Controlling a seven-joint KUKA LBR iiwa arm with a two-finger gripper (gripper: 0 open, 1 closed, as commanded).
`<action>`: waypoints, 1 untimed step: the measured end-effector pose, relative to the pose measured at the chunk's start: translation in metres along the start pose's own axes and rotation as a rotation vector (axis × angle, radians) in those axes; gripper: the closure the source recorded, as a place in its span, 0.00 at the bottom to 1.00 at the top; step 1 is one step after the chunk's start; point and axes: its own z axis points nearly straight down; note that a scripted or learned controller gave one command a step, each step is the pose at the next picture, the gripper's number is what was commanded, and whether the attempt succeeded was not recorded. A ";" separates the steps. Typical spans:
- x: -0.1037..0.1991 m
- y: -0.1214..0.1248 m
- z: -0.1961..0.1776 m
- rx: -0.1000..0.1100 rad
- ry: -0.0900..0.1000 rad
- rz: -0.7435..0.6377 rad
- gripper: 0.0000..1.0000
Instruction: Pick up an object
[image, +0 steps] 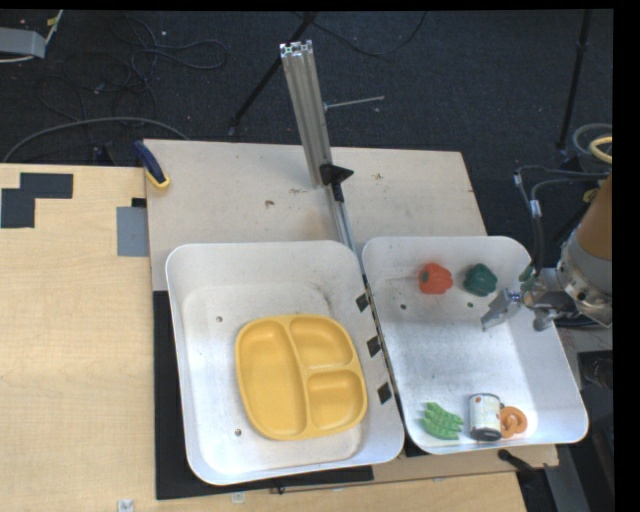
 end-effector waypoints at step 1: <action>0.000 0.008 0.048 0.005 0.002 0.000 0.00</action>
